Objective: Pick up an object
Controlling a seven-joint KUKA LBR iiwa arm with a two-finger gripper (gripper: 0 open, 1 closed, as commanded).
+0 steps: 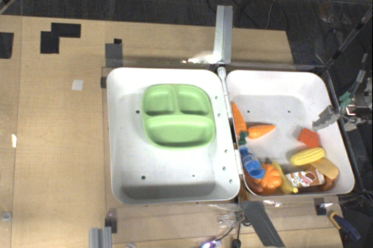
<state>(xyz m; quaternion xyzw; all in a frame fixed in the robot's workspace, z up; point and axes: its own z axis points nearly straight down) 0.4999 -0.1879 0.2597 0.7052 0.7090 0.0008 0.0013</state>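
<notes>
The gripper point(324, 119) hung just above the orange block point(309, 137); I cannot tell how its fingers stood.

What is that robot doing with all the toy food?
The robot's gripper is over the right edge of the right bin, close to an orange-red block. It is trying to pick something up, but it isn't holding anything yet. Toy food lies heaped in that bin: two carrots, a yellow corn cob, a small bottle and more. The left bin holds a green divided plate.
</notes>
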